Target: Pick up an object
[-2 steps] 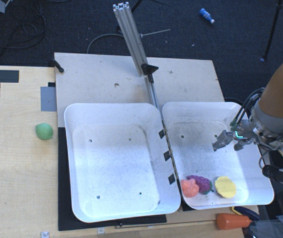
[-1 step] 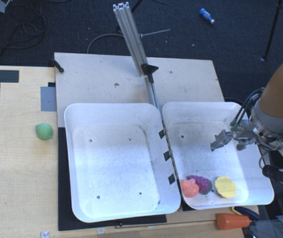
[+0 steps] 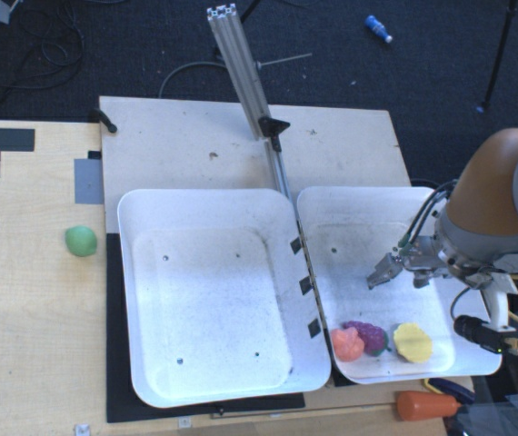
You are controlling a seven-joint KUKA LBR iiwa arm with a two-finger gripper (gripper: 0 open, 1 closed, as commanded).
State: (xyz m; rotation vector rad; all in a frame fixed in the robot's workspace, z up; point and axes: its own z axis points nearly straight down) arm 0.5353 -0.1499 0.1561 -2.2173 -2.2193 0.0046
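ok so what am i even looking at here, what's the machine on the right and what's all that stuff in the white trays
One camera looks down at a slant on a workbench. The grey and orange shape at the right is a robot arm; the metal claw at its end is its gripper, the part that grabs things. It hangs above the right shallow white bin with nothing between its fingers. Along that bin's near edge lie three small toys: a pink lumpy one, a purple one and a yellow one. The left white bin sits beside it. A green ball rests on the wooden table to the left, and an orange object lies in front of the bins.
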